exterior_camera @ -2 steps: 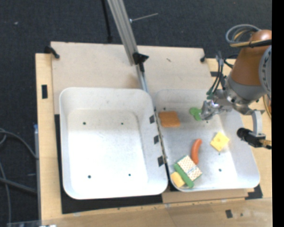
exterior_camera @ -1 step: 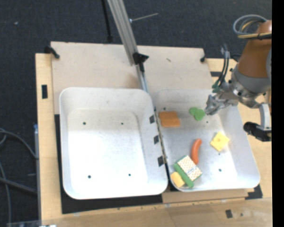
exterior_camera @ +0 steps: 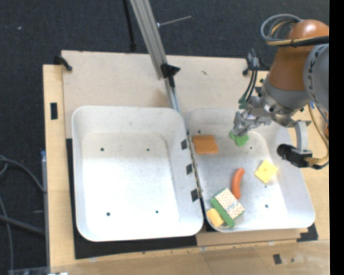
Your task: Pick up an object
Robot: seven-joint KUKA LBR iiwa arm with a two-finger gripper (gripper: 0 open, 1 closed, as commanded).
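My gripper (exterior_camera: 240,132) hangs over the back part of the right bin (exterior_camera: 286,211), reaching in from the right. A small green object (exterior_camera: 238,137) sits between its fingertips and pokes out below them, so the fingers are shut on it. To its left, an orange-brown block (exterior_camera: 205,145) lies near the bin's left wall. In the middle of the bin there is a yellow piece (exterior_camera: 266,171) and a slim orange-red piece (exterior_camera: 237,182).
A checkered box (exterior_camera: 229,204) with a green stick (exterior_camera: 224,218) and a yellow bit (exterior_camera: 212,215) lies at the right bin's front left corner. The left bin (exterior_camera: 132,171) stands beside it. A slanted metal rail (exterior_camera: 152,36) rises behind the bins.
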